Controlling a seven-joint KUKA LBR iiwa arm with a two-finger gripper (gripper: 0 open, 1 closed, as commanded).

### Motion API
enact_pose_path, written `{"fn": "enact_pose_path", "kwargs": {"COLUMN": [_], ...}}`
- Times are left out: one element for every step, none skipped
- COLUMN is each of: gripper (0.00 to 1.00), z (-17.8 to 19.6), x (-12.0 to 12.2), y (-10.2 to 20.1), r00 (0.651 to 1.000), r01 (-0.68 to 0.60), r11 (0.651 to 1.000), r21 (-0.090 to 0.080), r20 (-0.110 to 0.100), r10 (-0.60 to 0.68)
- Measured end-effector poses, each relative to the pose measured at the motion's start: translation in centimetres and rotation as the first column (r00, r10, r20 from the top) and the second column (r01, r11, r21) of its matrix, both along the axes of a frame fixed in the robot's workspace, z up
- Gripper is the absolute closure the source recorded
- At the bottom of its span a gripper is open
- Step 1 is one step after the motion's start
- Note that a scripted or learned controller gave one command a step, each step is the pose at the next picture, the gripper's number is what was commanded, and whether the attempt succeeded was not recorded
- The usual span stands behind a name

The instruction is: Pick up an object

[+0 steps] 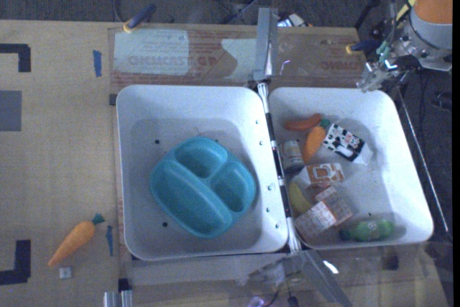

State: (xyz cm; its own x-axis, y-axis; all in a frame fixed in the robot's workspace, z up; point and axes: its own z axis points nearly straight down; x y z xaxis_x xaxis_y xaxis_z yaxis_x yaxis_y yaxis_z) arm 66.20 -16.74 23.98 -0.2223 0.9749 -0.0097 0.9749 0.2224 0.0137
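Note:
The right bin (402,176) holds several small items. An orange toy carrot (314,141) lies beside a reddish sausage shape (302,122) and a black-and-white box (343,142). Lower down are a small can (291,153), an orange-and-white carton (325,173), a yellow banana (297,197), a red-and-white packet (325,214) and a green object (368,228). My gripper (375,74) hangs over the bin's far right corner, well above and apart from every item, with nothing seen in it.
The left bin (136,126) holds a blue divided plate (203,185). A second toy carrot (72,242) lies on the wooden bench at the lower left. Cables and stand legs cross the floor behind the bench.

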Motion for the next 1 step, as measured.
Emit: {"fn": "enact_pose_path", "kwargs": {"gripper": [0.00], "z": [-0.01], "x": [0.00], "y": [0.01], "r00": [1.000], "r01": [0.000], "r11": [1.000], "r21": [0.000], "r20": [0.000], "r10": [0.000]}}
